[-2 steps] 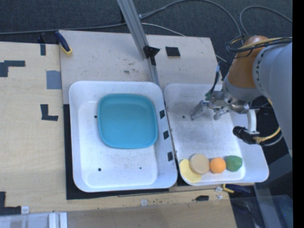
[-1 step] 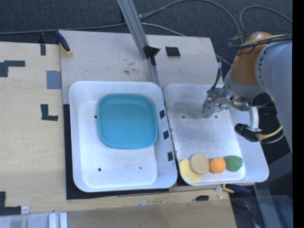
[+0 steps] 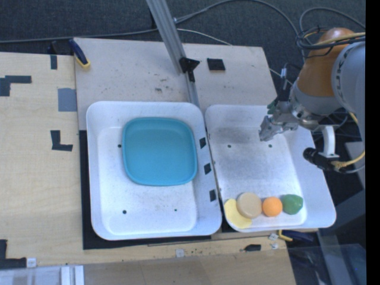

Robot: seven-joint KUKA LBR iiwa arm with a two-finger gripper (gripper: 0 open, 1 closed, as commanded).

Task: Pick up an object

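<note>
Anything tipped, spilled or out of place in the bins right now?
Nothing stands out. The teal plate lies flat in the left bin; the small items, an orange ball among them, bunch along the right bin's near edge.

No text, label or number can be read anywhere. Dark tape marks are seen on the bench (image 3: 35, 159), but nothing is written there.

Blue plate (image 3: 159, 151) in left bin (image 3: 102, 177)

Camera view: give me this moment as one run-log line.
grey arm's gripper: over right white bin, far end | round beige, orange, green and yellow objects: near edge, untouched | square teal plastic plate: left white bin
</note>
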